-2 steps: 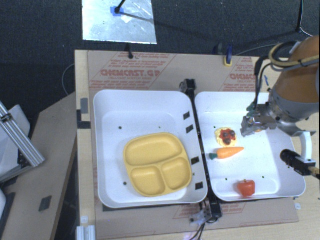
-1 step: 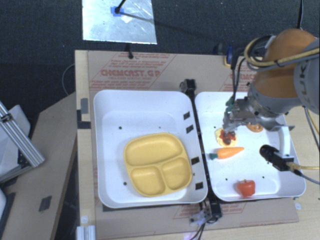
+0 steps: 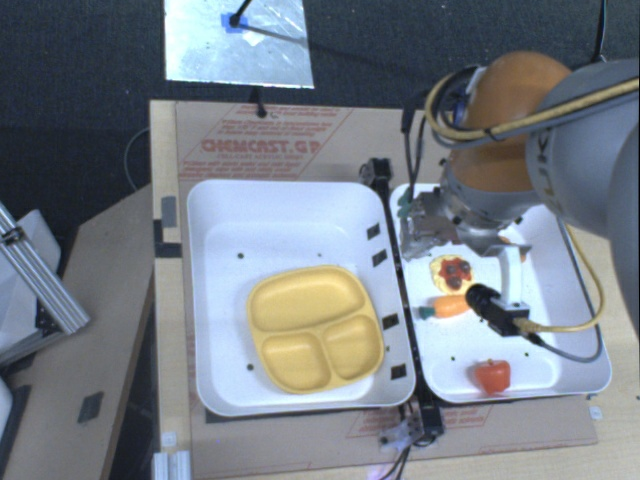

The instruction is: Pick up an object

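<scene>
The likeliest pick, a small yellow pizza toy [image 3: 452, 270], lies flat in the right bin [image 3: 575, 373], just below the gripper [image 3: 432, 230], with a carrot toy [image 3: 447, 307] close beneath and a red tomato toy [image 3: 491, 374] nearer the front rim. Whether the gripper is parted or clenched I cannot tell. A yellow divided tray [image 3: 315, 326] sits in the left bin [image 3: 225, 268] on the desk [image 3: 115, 258].

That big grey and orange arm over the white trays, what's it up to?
The arm reaches in over the right bin, trying to pick something up. Its gripper hangs low near that bin's upper left corner. Close below it lie a small pizza-like toy and a toy carrot; a red tomato-like toy sits nearer the front. Nothing looks lifted yet. The left bin holds a yellow divided tray, untouched.
</scene>
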You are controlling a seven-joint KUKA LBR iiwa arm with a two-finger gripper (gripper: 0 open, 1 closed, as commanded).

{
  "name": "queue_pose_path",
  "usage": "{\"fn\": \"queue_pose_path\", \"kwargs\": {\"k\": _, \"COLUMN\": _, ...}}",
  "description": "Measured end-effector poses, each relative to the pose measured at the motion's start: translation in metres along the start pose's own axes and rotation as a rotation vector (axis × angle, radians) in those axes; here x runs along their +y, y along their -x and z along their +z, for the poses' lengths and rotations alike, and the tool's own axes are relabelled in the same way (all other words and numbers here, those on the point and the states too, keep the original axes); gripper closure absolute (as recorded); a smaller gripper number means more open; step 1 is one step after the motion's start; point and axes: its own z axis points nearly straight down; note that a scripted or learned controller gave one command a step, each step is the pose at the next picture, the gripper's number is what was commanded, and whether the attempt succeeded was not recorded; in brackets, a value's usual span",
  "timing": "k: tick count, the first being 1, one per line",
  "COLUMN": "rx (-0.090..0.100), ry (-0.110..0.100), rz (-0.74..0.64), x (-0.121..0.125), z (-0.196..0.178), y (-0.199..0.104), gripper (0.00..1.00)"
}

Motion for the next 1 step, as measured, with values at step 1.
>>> {"fn": "queue_pose_path", "kwargs": {"k": 1, "rx": 0.000, "ry": -0.002, "rz": 0.001, "x": 0.0061, "z": 0.0167, "y": -0.0513, "gripper": 1.00}}
